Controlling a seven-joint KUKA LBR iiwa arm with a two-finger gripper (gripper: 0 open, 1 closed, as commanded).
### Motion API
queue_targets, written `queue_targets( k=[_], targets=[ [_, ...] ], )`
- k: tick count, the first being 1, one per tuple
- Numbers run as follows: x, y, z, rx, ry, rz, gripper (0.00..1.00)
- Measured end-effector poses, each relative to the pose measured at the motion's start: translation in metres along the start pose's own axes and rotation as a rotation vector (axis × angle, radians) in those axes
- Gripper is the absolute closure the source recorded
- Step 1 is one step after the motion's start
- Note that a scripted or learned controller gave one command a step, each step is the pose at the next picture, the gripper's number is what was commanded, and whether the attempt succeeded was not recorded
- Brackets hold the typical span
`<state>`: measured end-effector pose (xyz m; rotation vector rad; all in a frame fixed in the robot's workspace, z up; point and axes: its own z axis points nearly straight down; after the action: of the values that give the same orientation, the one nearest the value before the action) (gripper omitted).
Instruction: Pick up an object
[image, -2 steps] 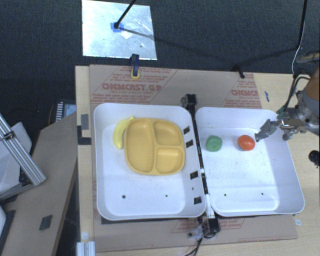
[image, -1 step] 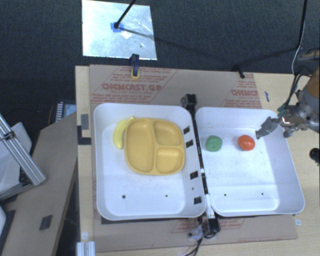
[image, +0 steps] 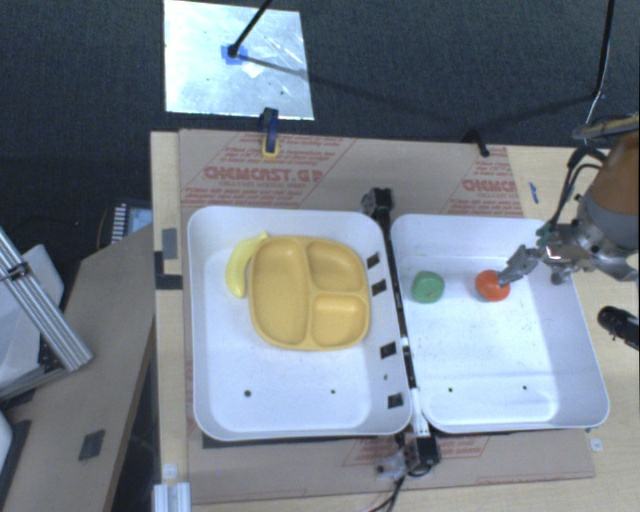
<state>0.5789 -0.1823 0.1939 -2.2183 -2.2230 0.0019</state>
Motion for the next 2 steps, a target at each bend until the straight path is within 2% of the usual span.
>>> queue_targets(
  k=[2],
  targets=[
    [-0.003,0.009,0.107,0.0,0.0,0.002,0.0]
  ],
)
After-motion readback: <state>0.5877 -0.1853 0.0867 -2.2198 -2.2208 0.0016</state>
